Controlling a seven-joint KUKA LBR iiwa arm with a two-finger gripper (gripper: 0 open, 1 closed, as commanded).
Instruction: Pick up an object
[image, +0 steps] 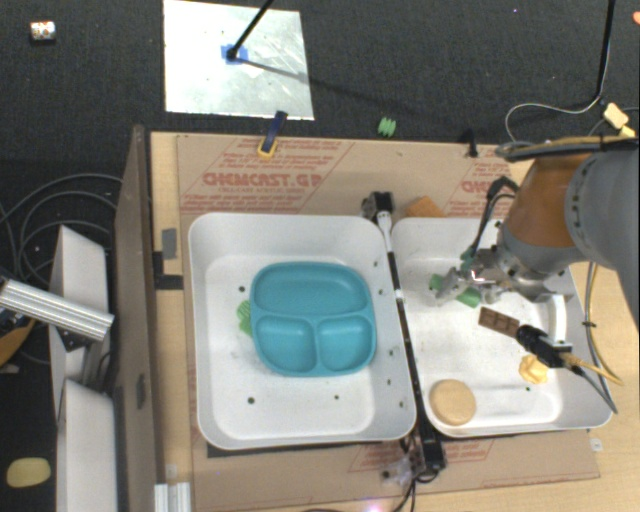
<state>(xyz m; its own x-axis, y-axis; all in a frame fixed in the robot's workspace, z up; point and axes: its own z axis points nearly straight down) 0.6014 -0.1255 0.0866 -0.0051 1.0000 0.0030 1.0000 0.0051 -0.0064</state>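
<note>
Cardboard, printed with red lettering, covers the table (300, 165) beneath two shallow white bins with rounded corners. The left bin (220, 385) is mostly taken up by a smooth blue divided plate (312, 318), leaving bare floor along its near and far edges. The grey arm (560, 215) reaches in from the right over the right bin (500, 405), whose near middle is open. A round tan disc (452, 402) sits at that bin's near left corner, and a flat brown block (497, 321) lies tilted mid-bin. The gripper (478, 282) is low in the far left part, right at a small green piece (445, 286); whether it is spread or closed cannot be told.
</note>
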